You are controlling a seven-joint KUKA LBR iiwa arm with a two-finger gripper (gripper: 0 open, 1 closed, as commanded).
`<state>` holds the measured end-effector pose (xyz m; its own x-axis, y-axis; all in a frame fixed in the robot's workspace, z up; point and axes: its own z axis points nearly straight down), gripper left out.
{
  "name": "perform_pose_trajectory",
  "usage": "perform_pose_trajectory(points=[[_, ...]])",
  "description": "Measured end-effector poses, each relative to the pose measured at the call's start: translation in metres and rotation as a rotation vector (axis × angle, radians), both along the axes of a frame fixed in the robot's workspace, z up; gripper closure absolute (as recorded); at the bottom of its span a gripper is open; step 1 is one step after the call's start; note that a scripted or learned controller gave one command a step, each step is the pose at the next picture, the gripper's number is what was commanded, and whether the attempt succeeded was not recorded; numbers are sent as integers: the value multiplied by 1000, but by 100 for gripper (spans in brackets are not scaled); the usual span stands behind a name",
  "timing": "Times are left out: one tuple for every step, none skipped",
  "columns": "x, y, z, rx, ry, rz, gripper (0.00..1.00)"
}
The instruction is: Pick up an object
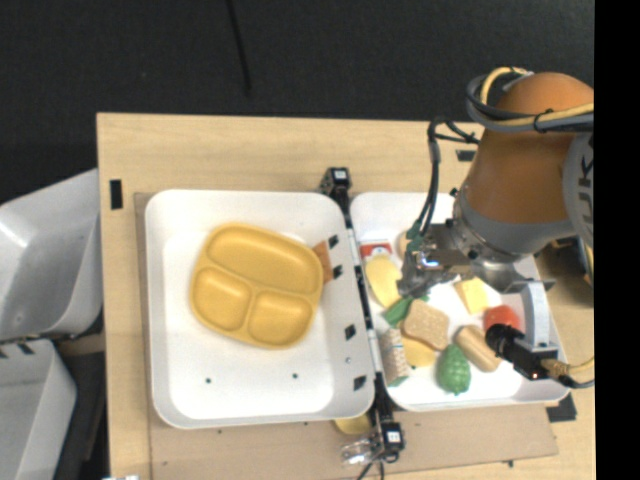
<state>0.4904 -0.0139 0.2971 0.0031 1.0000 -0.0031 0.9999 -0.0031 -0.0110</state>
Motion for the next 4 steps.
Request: perform_pose_trajectory(points=[[-1, -59, -18, 0, -4, -3, 100], [0, 46, -25, 5, -5, 14, 100], [1, -9, 84, -1, -19, -1, 100], [4, -36, 13, 1, -1, 0, 100]])
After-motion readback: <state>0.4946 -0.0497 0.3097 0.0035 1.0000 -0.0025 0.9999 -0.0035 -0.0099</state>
